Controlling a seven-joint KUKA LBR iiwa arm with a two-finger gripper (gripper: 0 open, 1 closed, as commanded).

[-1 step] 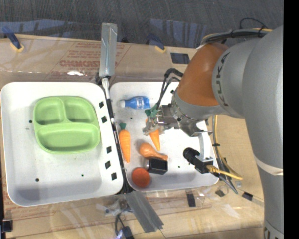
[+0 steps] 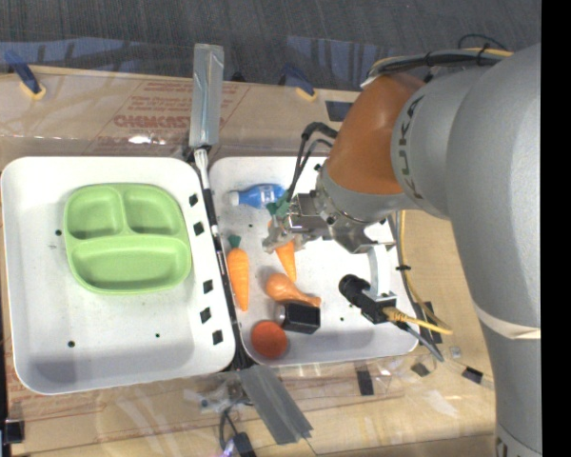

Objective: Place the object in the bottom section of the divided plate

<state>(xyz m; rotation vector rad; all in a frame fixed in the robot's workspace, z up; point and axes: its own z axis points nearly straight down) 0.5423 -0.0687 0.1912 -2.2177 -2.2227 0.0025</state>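
A green divided plate (image 2: 127, 236) lies in the left bin (image 2: 38, 350), with two small sections at the top and one wide section at the bottom. My gripper (image 2: 287, 231) hangs over the middle of the right bin (image 2: 390, 346), well to the right of the plate. It is shut on a small orange carrot piece (image 2: 285, 260), whose thick end sits between the fingers and whose tip points down toward the bin floor.
In the right bin lie a blue bottle (image 2: 259, 196) at the top, a long carrot (image 2: 238, 276) by the left wall, an orange squash-like piece (image 2: 284, 288), a black block (image 2: 302, 317) and a red-orange ball (image 2: 269, 339). A divider wall (image 2: 209, 255) separates the bins.
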